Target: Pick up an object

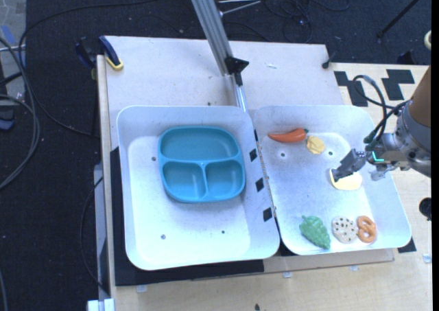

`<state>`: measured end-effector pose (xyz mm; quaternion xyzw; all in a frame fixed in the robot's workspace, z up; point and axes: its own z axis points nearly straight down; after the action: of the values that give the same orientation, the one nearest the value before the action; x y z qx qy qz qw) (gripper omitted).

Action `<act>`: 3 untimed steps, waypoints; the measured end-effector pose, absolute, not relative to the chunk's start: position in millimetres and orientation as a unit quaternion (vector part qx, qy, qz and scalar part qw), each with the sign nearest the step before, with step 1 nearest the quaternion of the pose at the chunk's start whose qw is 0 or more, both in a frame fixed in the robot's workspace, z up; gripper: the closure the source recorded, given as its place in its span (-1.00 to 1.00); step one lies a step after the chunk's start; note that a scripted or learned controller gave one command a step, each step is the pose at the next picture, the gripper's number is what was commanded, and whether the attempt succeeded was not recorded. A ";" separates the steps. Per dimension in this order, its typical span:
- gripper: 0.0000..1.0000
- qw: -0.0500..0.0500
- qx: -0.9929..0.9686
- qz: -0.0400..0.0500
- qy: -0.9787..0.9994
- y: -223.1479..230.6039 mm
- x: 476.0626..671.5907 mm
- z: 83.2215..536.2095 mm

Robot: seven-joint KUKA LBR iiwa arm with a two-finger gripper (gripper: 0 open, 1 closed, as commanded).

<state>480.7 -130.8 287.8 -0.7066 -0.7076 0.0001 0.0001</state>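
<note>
The hand (348, 165) is low in the right bin (295, 196), touching the pale yellow piece (347, 182); I can't tell its grip. Nothing looks lifted: the carrot (288, 136), cookie (343, 229) and pretzel (366, 228) lie nearby.

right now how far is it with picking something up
Done: the arm has reached into the right bin, and the gripper sits low right above the pale yellow piece. In hand: nothing visibly gripped; whether the fingers have closed is unclear. Left: grasp and lift. The carrot, small yellow piece, green leaf, cookie and pretzel lie in that bin, the blue tray in the left one.
</note>
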 end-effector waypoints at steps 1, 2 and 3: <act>-1.00 0.000 -0.707 0.000 -0.708 -130.8 480.7 287.8; -1.00 0.003 -0.707 0.002 -0.707 -125.3 478.7 225.7; -1.00 0.003 -0.707 0.002 -0.707 -121.2 485.5 166.3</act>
<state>485.5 -121.2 166.3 -0.7073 -0.7070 0.0017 0.0028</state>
